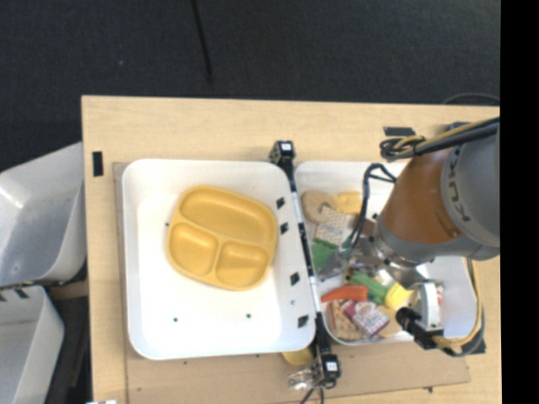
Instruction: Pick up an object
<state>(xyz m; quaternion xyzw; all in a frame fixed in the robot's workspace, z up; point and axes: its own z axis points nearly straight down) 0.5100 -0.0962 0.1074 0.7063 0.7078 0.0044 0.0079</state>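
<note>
- Camera view: the landmark is the divider point(296, 225), the seam where the two shallow white bins meet, running from the top clip down to the bottom clip.
- Left of the divider lies the left bin point(152, 310), and in it a yellow sectioned plate point(222, 236) sits a little above the bin's middle, well apart from the divider.
- Right of the divider lies the right bin point(459, 297), with a heap of small objects crowded against the divider.
- In that heap, just beside the divider: a tan round piece point(317, 202) at the top, a printed packet point(333, 224) below it, green items point(325, 252) lower, an orange carrot-like piece point(345, 294) lower again, and a red-and-white packet point(362, 316) nearest the bottom.
- A yellow block point(396, 295) lies further right of the divider, next to the carrot-like piece.
- The arm point(421, 204), grey with an orange band, hangs over the right bin, right of the divider, covering the middle of the heap.
- The gripper point(370, 263) points down into the heap beneath the orange band; the wrist hides it, so whether it is spread or closed, or has anything, cannot be told.
</note>
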